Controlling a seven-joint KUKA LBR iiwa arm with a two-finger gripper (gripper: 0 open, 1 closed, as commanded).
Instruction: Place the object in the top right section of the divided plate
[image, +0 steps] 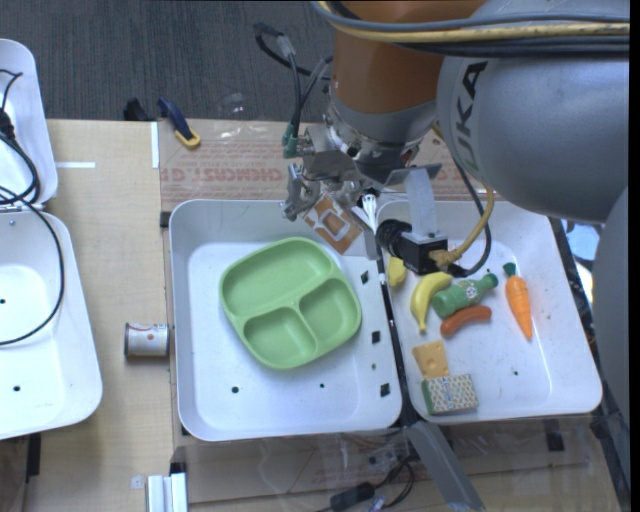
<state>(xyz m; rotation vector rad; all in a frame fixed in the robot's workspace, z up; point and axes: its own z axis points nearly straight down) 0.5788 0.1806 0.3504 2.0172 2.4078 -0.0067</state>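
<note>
Nearest us in the right bin (560, 390) lie one green box (449, 394) and one cheese wedge (431, 357); beyond them one sausage (466, 319), one carrot (519, 306), one bottle (466, 293), one banana (428, 296). The green plate (290, 301) sits mid-frame in the left bin (200, 400). Above its upper right corner the fingers (330, 205) pinch a waffle (333, 224). We judge it could fall short onto the bin floor, since it hangs off the plate's edge.
</note>
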